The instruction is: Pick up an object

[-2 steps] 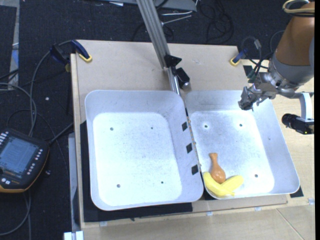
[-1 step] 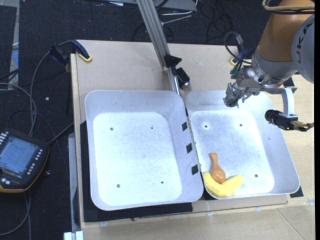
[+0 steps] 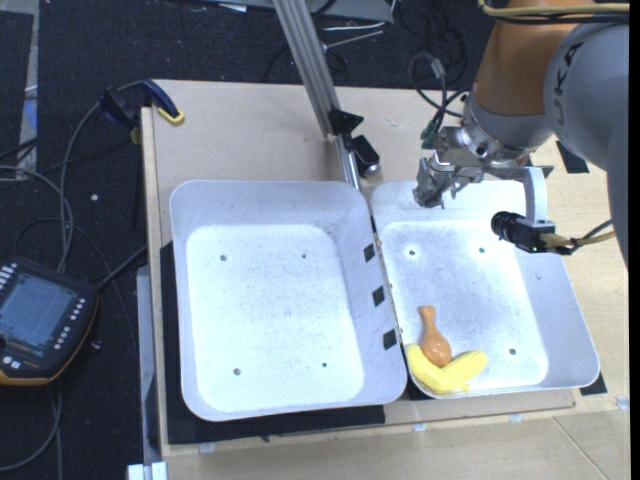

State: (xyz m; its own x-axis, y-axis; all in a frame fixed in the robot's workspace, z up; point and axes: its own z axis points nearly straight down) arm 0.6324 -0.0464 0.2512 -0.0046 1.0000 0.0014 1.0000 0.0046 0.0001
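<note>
A yellow banana-shaped toy [image 3: 446, 371] lies at the near edge of the right bin [image 3: 555, 298]. An orange, pear-like piece [image 3: 433, 340] rests against the toy's upper side. My gripper [image 3: 436, 192] hangs over the far edge of the right bin, well back from both objects. Its dark fingers point down and nothing shows between them. How far apart they stand is too small to read.
The left bin [image 3: 200, 268] sits beside the right one, with black clips [image 3: 380, 293] along the shared rim. A slanted aluminium post [image 3: 310, 58] rises behind the bins. A teach pendant [image 3: 35, 318] lies off the bench at left.
</note>
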